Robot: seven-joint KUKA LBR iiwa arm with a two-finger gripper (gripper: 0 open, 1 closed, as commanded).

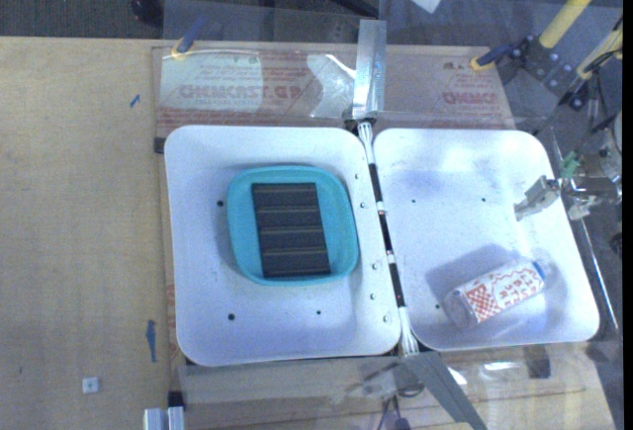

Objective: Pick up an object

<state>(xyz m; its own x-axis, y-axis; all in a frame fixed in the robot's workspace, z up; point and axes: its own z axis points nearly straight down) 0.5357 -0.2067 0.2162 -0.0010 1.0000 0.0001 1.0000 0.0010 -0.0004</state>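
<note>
A small white bottle (495, 292) with a red pattern and a blue cap lies on its side in the right bin (445, 181), near the front right corner. Its cap end points right. In the left bin (198, 319) a teal rounded tray (237, 220) lies flat in the middle. It holds a dark grey ribbed block (290, 229).
A small grey metal bracket (539, 195) juts over the right bin's right rim. A metal divider post (369, 72) stands behind the seam between the bins. Clear plastic sheets with red print lie at the back. Wooden bench top (69, 220) extends to the left.
</note>
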